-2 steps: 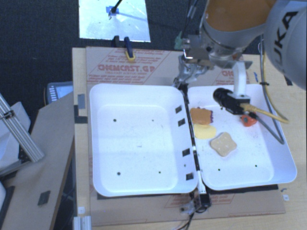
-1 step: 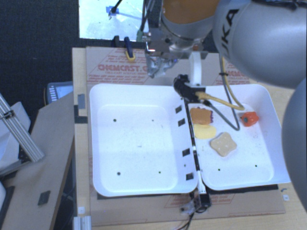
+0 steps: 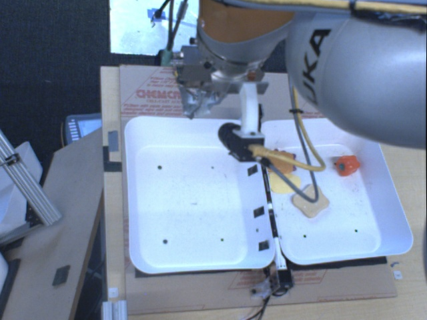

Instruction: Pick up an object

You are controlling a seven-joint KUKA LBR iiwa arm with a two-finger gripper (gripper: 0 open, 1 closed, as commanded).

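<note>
Camera view, from above the bench at a slant.

Arm point(image 3: 347, 52): grey body with an orange band, entering from the right and covering the upper right of the scene; its top is cut off by the frame edge. It hides the far rim of the right bin.

Gripper point(image 3: 195, 107): metallic head hanging over the far edge of the left bin. The tips are blurred and small; whether they stand apart or together cannot be told. Nothing is seen between them.

Cable point(image 3: 308, 153): yellowish hose drooping from the arm across the right bin, looping over the items there.

Left bin point(image 3: 143, 199): shallow, white, a few dark specks on its floor.

Right bin point(image 3: 380, 205): shallow, white, touching the left bin along a central seam marked with black tabs.

Orange object point(image 3: 345, 165): small, resting in the right bin towards its far right side, well apart from the gripper.

Tan toast-shaped piece point(image 3: 311, 207): lying flat in the right bin, under the cable loop.

Yellow flat piece point(image 3: 285, 183): just beside the tan piece, partly under an orange-yellow item point(image 3: 281, 159) whose form is hard to make out.

Black bracket point(image 3: 235, 141): at the seam, below a white post.

Cardboard sheet point(image 3: 150, 93): red lettering, under both bins, partly hidden.

Metal rail point(image 3: 27, 185): left margin, cut off.
</note>
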